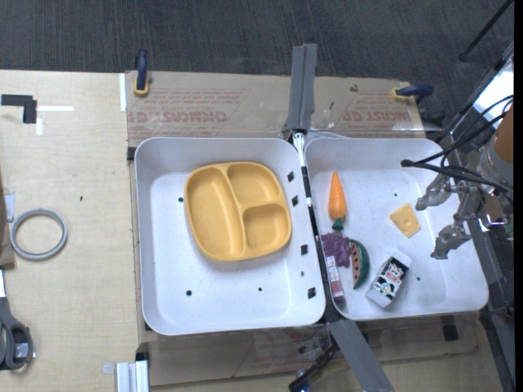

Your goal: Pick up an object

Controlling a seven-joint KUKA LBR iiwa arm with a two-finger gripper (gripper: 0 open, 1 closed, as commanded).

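My gripper [439, 221] hangs over the right edge of the right bin [458, 299], open, with nothing between its fingers. A yellow cheese wedge [404, 220] lies just left of it. Further left are an orange carrot [337, 196], purple grapes [334, 246], a watermelon slice [359, 265] and a small black-and-white milk carton [388, 281]. A thin dark red bar [335, 278] lies along that bin's left wall. A yellow divided plate [239, 211] sits in the left bin [163, 300].
A grey divider [304, 88] runs between the bins at the back. On the wooden bench at left lie a grey tape roll [37, 233] and scissors [12, 345]. Clamps [141, 72] hold the cardboard behind the bins. Black cables [458, 166] trail by the wrist.
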